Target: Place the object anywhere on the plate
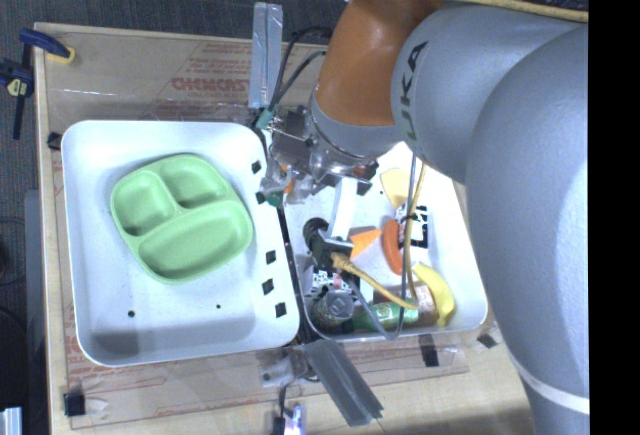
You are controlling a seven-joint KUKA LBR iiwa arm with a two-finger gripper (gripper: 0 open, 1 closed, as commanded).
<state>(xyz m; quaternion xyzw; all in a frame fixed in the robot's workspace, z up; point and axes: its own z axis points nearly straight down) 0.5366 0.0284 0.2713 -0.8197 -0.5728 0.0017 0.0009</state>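
Gripper (284, 179): at the left edge of the right bin (468, 253); open or closed cannot be told, nothing seen held.
Plate (180, 215): green, to its left, nothing on it.
Candidate objects, banana (436, 291) among them: below-right of the gripper.
Step, judged: picking, no object yet secured.
Next: descend on one, close.

A single camera sits above the worktop (150, 63) and looks down at a slant, near enough that the two white bins take up most of the frame. The left bin (85, 303), with its green plate (180, 215), lies fully in sight left of centre. The right bin (468, 268) sits lower right (much of it under the arm). The arm (500, 123) enters from the right and looms large, close to the lens.
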